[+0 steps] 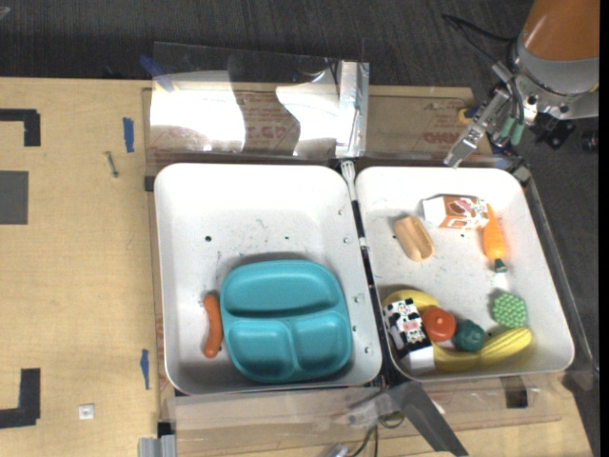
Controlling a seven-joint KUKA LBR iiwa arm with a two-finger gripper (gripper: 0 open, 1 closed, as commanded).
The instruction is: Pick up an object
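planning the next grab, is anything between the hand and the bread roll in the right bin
Nothing visible is. The hand is above the right bin's far rim, and the bread roll lies apart from the carton, uncovered.

The right bin (542,246) holds a tan bread roll (413,237) beside a small white and orange carton (454,211), and an orange carrot (494,239) lying along the right wall. In the near corner cluster a cow-patterned box (405,326), a red tomato (440,326), a teal ball (468,334), a yellow banana (502,344) and a green knobbly fruit (510,307). The left bin (190,208) holds a teal divided tray (284,320) with an orange sausage (212,325) just beside it.
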